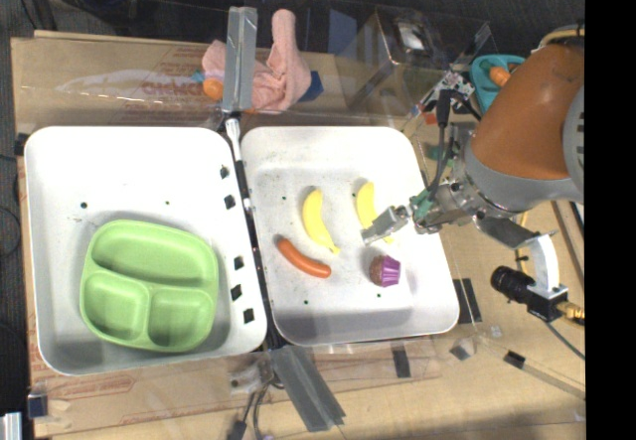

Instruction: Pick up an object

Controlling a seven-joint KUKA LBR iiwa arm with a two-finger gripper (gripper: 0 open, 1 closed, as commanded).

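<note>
You saw the arm [527,120] reach in from the right, over the right rim of the right bin [417,314], with the fingers [383,225] lowered into that bin. Whether the fingers stood open or closed you could not tell, since they appeared as a single pale metal shape at this angle; nothing was visibly held between them.

Four small things lay on the floor of the right bin. The short banana [367,202] lay just beside the fingers, on their upper left, its lower end touching or nearly touching the tips. The purple fruit [386,271] lay just below the fingers, apart from them. The long banana [317,220] lay to the left of the fingers, near the middle of the bin, slanting from upper left to lower right. The sausage [302,257] lay below the long banana, farther from the fingers, slanting the same way.

In the left bin [50,160] you saw a green divided plate [151,284] resting in the lower half. Beyond the bins, on the surface [109,75], lay a pink cloth [278,66].
</note>
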